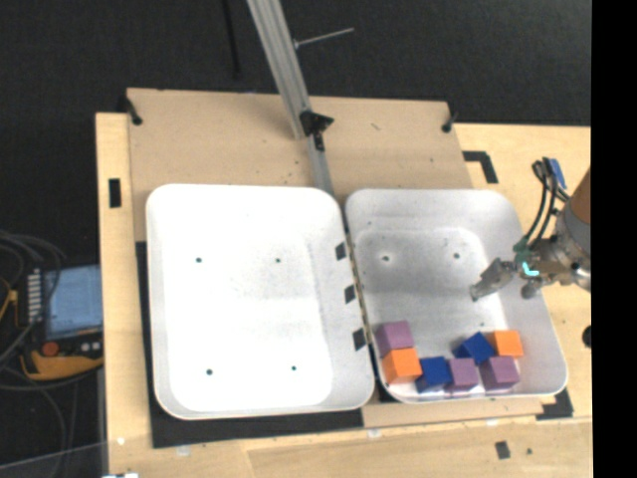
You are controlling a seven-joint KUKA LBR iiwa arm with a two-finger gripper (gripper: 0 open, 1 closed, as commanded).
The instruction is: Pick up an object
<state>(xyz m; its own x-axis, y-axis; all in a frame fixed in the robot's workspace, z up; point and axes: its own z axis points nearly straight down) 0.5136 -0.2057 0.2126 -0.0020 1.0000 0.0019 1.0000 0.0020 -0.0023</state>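
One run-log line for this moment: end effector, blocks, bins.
end effector: over right bin, above blocks, nothing held | blocks: clustered at right bin's near edge, purple, orange, blue | left bin: white

The arm (575,217) is cut off by the frame's right side; only its wrist section and cabling are visible. The fingers (490,280) are small and blurred, so their spacing cannot be determined, nor whether they contact the right bin (428,227) beneath them. Below the fingers, the cluster of blocks (453,358) overlaps: one blue block (434,371) is partly hidden behind its neighbours. Far left of the fingers, a handheld unit (65,312) is cropped by the frame edge.
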